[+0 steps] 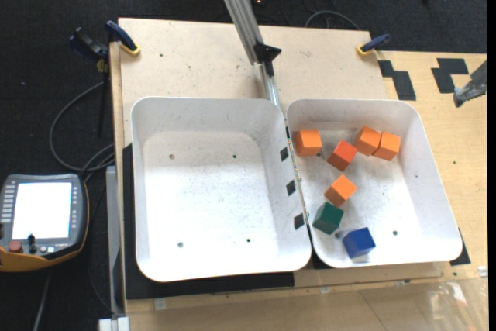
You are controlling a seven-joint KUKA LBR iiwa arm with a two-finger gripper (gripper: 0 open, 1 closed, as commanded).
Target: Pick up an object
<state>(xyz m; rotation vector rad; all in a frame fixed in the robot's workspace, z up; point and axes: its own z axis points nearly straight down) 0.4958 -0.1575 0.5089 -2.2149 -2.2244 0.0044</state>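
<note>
The right white bin [438, 190] holds several small blocks. Orange ones lie near its back: one by the left wall [308, 142], a darker one [342, 155], and a touching pair [369, 140] [388, 145]. Another orange block [340, 189] sits mid-bin. A green block [328, 218] and a blue block [359, 242] lie near the front. A grey tip of my gripper [471, 86] pokes in at the right edge, above the bench, outside the bin and well clear of every block.
The left white bin [201, 190] stands beside the right one. A slanted metal pole [236, 4] comes down to the gap between the bins at the back. Clamps [124, 41] [373, 44] grip the bench's far corners. A teach pendant [43, 221] lies off the bench, left.
</note>
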